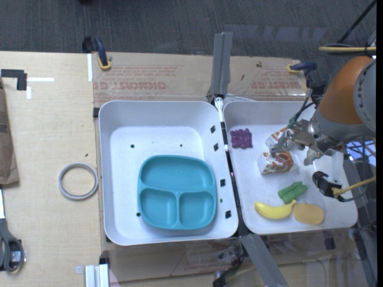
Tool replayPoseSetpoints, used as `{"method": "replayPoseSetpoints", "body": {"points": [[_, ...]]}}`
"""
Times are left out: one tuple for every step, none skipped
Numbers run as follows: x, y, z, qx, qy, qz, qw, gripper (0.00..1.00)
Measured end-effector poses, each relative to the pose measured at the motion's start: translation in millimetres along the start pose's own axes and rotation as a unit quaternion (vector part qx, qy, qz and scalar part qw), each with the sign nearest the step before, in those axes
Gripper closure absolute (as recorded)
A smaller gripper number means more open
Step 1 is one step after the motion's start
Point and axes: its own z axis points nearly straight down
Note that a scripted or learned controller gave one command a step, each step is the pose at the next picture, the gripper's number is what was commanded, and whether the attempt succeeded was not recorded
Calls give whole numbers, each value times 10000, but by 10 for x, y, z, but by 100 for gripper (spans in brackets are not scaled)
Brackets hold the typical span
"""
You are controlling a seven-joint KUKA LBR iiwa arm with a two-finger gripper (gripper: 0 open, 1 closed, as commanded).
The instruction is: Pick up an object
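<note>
The right bin (254, 121) holds several small items. A bunch of purple grapes (241, 138) lies near its left wall. A crinkled white and orange snack packet (276, 162) sits in the middle. Toward the front lie a green pepper (292, 191), a yellow banana (274, 210) and a tan, potato-like piece (309, 214). My gripper (283, 146) hangs over the packet's upper edge, at or just above it; the view does not show whether it touches. The grey arm with its orange band (347, 97) reaches in from the right.
The left bin (114, 160) holds a teal three-compartment plate (177, 191). On the bench to the left lie a grey tape ring (78, 180) and scissors (11, 251). A black cable loop (326, 185) hangs by the right bin's far-right side.
</note>
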Motion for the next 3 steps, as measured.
{"method": "replayPoseSetpoints", "body": {"points": [[-109,1015,-669,52,-18,-222,9997,0],[-248,372,43,-4,-3,-575,9983,0],[228,213,116,-97,-18,-1663,9860,0]]}}
